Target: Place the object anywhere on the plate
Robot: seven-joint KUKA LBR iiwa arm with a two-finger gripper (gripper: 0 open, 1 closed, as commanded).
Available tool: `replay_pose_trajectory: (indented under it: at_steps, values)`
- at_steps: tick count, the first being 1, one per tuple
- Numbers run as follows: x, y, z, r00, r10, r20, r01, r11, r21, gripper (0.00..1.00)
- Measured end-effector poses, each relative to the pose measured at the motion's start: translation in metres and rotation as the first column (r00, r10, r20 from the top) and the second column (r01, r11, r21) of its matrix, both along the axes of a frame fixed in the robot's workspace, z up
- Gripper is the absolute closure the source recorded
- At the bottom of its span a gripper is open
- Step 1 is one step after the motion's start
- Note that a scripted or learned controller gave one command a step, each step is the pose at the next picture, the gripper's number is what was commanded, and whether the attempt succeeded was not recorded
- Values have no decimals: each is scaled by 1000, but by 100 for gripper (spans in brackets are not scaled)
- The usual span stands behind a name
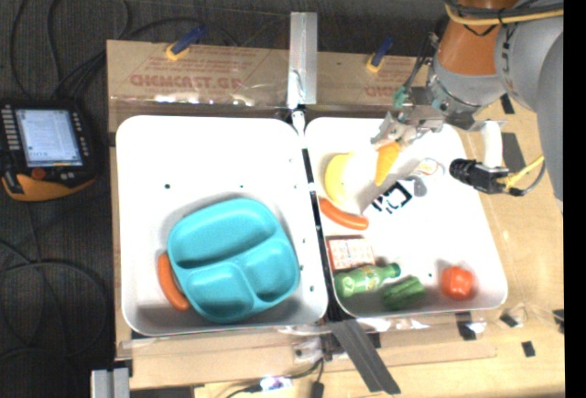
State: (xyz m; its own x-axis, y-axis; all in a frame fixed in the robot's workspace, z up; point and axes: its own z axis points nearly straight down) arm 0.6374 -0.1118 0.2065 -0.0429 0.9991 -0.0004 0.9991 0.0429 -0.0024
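Observation:
A blue divided plate lies in the left bin, towards its front. My gripper hangs over the back of the right bin. It is shut on the thick end of an orange carrot, which points down and to the left from the fingers. The carrot hangs beside a yellow fruit, well to the right of the plate.
An orange sausage lies against the plate's left edge. The right bin holds a sausage, a red packet, a green bottle, a green vegetable, a tomato and a black-and-white tag. A ridge divides the bins.

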Motion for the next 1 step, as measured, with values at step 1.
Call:
replay_pose_trajectory:
  at_steps: [1]
  values:
    - [-36,73,-25,1000,30,-2,-30,1000,1,100]
